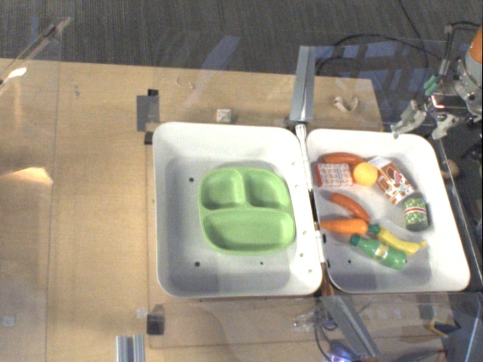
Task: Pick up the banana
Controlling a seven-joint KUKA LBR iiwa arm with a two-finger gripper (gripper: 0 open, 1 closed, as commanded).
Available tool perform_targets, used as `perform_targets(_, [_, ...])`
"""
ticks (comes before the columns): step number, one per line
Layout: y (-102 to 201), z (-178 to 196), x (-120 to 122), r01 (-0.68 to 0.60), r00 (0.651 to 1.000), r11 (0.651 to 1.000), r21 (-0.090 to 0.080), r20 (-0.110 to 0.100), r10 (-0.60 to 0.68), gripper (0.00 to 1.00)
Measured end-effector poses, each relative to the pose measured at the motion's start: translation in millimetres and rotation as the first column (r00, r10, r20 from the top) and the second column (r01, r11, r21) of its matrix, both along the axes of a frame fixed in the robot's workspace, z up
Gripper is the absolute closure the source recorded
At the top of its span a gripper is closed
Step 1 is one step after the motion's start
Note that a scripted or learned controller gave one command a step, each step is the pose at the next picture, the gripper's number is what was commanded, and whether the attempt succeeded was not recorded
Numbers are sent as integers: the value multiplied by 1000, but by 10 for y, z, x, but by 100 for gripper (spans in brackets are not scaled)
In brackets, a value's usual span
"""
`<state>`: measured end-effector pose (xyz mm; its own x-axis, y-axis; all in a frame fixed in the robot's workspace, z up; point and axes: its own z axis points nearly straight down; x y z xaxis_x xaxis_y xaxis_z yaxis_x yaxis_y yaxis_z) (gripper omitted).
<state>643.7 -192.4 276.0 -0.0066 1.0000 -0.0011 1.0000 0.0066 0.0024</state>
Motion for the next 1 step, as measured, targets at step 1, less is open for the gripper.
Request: perform_targets(1, [-127,-1082,-389,-50,999,999,0,1,50,0])
